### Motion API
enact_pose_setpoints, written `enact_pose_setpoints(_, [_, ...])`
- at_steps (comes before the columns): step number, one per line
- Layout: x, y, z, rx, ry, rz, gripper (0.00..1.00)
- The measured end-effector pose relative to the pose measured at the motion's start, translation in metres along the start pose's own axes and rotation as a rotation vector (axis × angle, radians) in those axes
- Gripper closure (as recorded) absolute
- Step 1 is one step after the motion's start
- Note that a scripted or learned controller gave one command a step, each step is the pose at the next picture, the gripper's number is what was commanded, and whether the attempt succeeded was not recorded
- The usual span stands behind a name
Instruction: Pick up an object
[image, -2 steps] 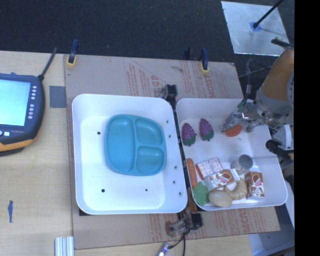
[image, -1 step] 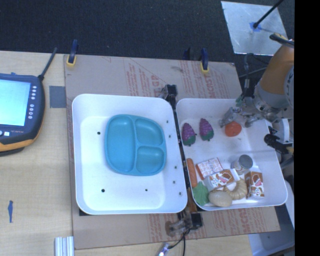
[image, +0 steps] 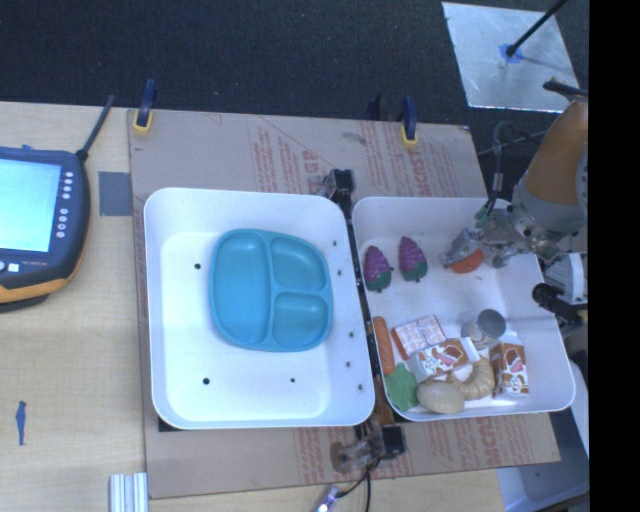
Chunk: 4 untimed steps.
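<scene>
Orange-red, small and rounded, a plastic toy piece (image: 465, 262) lies in the upper part of the right shallow white bin (image: 560, 400), and the two-finger gripper (image: 478, 247) sits right on it, low over the bin floor. Whether the piece is actually grasped cannot be told from the camera view. The grey arm with its orange band (image: 556, 160) comes in from the right edge.

Risks, as I judge them: the piece is low and smooth, so it may slip out or get nudged sideways toward the bin wall; a lift could well come up with nothing. The two purple bumpy toy fruits (image: 394, 262) lie near on the left, apart from the gripper. The crowded heap at the bin's lower end, with small printed cartons (image: 432, 345), a grey metal can (image: 488, 325) and a pale bread-shaped toy (image: 442, 396), is well clear.

The left white bin (image: 180, 400) holds a blue divided plastic plate (image: 270, 290). Both bins rest on a brown cardboard sheet (image: 270, 150) clamped to a light wooden bench (image: 70, 400), with a grey-and-orange control pendant (image: 35, 225) at the far left and dark carpet (image: 250, 50) beyond.
</scene>
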<state>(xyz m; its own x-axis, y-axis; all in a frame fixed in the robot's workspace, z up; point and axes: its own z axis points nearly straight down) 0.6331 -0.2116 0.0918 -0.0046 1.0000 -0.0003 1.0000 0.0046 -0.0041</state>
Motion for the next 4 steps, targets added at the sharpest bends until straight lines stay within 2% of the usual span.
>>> enact_pose_setpoints(1, [0.000,0.023,0.000,-0.002,0.001,0.001,0.00])
enact_pose_setpoints(2, [0.016,-0.010,0.000,0.000,-0.001,0.000,0.00])
enact_pose_setpoints(3, [0.038,0.024,-0.016,-0.002,0.001,0.001,0.00])
enact_pose_setpoints(4, [0.039,-0.019,-0.002,0.000,0.000,0.000,0.00])
